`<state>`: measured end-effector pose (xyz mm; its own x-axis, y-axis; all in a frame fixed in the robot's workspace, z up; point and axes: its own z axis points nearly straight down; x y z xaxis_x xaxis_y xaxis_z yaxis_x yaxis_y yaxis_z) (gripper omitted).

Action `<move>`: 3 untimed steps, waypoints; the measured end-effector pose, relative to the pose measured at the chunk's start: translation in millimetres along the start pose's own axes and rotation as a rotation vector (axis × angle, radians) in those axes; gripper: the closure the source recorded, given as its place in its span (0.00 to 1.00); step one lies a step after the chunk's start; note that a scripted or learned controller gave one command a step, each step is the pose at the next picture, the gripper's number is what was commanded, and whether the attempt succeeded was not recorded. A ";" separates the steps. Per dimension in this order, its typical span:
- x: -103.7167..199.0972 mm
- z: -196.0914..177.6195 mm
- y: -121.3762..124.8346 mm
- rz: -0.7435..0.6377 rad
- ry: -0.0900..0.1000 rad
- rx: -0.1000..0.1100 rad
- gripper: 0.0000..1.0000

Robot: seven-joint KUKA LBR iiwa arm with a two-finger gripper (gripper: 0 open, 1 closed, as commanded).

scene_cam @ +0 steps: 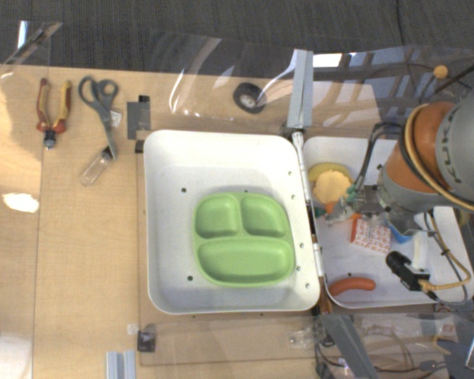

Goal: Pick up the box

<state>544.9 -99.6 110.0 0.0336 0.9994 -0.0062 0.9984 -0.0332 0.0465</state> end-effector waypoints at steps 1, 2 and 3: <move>-10.4 13.9 4.3 -0.047 0.002 0.017 0.00; -12.1 14.6 7.8 -0.142 0.002 0.021 0.00; -12.3 14.4 5.4 -0.189 0.000 0.018 0.00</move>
<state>550.6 -112.2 96.0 -0.1550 0.9878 -0.0132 0.9875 0.1553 0.0269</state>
